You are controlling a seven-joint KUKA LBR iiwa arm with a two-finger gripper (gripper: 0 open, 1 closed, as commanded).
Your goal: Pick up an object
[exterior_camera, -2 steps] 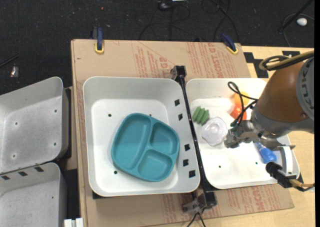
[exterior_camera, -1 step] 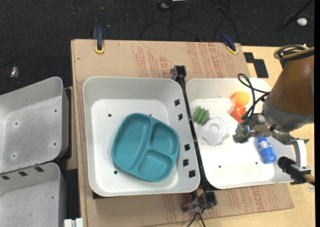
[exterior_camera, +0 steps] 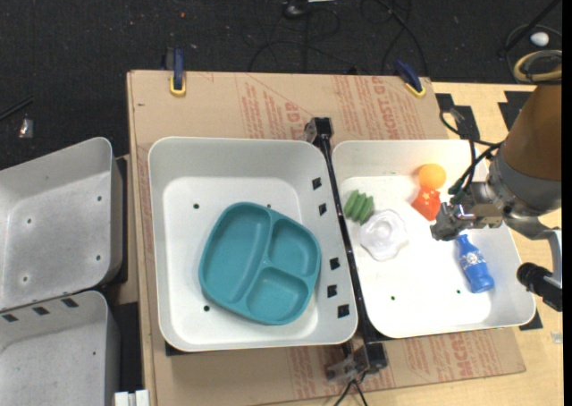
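Observation:
The right bin point(exterior_camera: 429, 315) holds a green pod-like toy point(exterior_camera: 358, 206), a clear plastic cup point(exterior_camera: 383, 233), an orange carrot-shaped toy point(exterior_camera: 428, 190) with a round orange top, and a blue bottle point(exterior_camera: 474, 265). My gripper point(exterior_camera: 450, 222) hangs low over that bin, just right of the orange toy and at the blue bottle's upper end. Whether it touches either one is unclear from this angle. In the left bin point(exterior_camera: 179, 172) lies a teal divided plate point(exterior_camera: 260, 262).
The bins sit on a cardboard sheet point(exterior_camera: 259, 100) clipped to the bench. A black divider point(exterior_camera: 335, 216) runs between the bins. Spare white bin lids point(exterior_camera: 54, 216) lie at the far left. Cables cross the dark floor behind.

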